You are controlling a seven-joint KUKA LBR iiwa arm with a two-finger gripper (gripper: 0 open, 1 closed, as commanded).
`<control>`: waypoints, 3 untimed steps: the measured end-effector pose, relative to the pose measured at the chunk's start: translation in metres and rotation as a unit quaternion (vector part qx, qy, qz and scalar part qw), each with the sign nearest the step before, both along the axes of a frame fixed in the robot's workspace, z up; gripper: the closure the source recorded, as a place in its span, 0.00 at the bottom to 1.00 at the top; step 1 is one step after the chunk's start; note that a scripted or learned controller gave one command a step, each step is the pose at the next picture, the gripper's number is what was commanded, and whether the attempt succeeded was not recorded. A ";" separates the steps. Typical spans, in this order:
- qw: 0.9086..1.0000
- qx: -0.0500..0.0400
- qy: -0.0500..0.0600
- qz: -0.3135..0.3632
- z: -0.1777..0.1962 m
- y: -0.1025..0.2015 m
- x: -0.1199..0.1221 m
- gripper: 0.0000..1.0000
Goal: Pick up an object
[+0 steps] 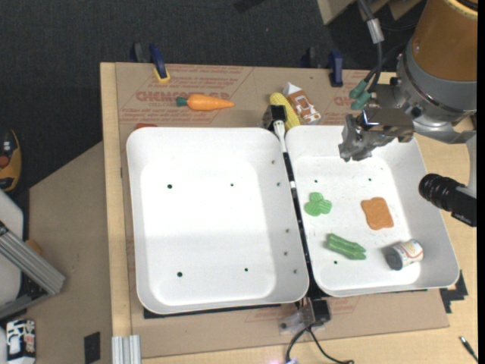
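Grey hand (355, 152) over right bin (432, 275) | grip state unclear | green pod (345, 246), orange slab (377, 213) below

Bright, even overhead light fills the scene. The left shallow white plastic bin (212, 211) nearly washes out, with a soft grey shadow across its upper half. The dark carpeted floor (91, 21) stays dim. Focus is moderately sharp, with slight grain.

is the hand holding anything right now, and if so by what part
Nothing is visibly held. The hand hangs over the back of the right bin, apart from the green pieces, the orange piece and the small can lying there.
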State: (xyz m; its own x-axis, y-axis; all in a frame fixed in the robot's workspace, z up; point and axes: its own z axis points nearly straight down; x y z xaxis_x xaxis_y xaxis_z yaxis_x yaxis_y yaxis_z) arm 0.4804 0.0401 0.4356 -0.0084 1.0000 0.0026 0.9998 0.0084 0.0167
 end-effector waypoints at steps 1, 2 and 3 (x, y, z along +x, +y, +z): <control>1.000 0.001 0.002 0.000 0.106 0.075 -0.001 1.00; 1.000 -0.002 0.010 -0.012 0.068 -0.089 -0.002 1.00; 1.000 -0.001 0.005 -0.002 0.101 -0.023 -0.001 1.00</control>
State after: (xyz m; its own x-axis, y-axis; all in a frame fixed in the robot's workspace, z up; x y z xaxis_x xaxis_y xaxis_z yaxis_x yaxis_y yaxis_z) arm 0.4796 0.0171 0.5366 -0.0035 1.0000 0.0004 1.0000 0.0035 0.0061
